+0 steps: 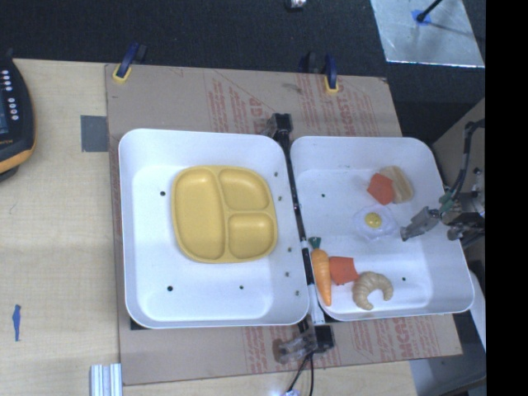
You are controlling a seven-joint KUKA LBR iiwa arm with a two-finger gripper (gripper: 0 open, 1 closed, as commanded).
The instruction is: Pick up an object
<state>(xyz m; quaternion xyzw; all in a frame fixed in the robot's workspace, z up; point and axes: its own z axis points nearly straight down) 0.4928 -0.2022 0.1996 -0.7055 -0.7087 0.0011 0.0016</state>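
Though red print marks the cardboard [247,97], it is unreadable.

Materials, as seen
Both bins [206,312] smooth glossy white plastic; yellow tray [223,213] matt plastic; brown cardboard sheet [247,97] matt; surface [49,246] pale wood-look.

- You have two blue-and-yellow clamps [129,61] at the top edge of the cardboard sheet [247,106], one upper left, one upper centre.
- Handheld pendant [11,114] at the far left edge.
- Grey tape patch [93,133] on the wooden bench [49,246], left of the sheet.
- Small shiny item [297,1] on the dark floor, top centre; too small to identify.
- Pale floor panel [425,19], upper right.
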